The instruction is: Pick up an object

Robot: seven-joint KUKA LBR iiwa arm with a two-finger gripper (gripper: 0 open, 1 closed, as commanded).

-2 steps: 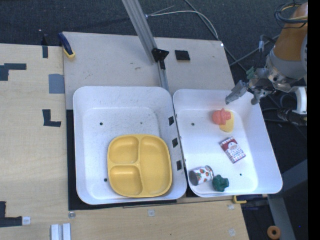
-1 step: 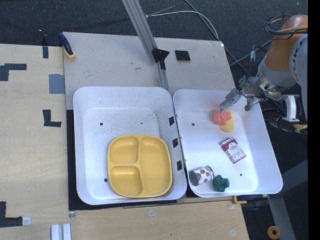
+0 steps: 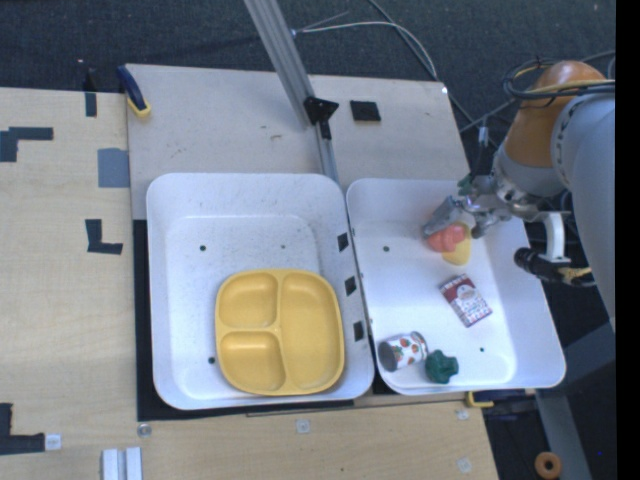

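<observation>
My gripper hangs over the upper part of the right bin, reaching in from the right. Directly below its tip, and partly covered by it, lies a small red and yellow object; whether the two touch is unclear. Further down the same bin are a red and white packet, a small white can with red print lying on its side, and a dark green lump next to the can.
The left bin holds a yellow divided plate in its near half. A metal pole rises from the bench behind the bins. The arm's grey body with the orange band sits beyond the right bin's far right corner.
</observation>
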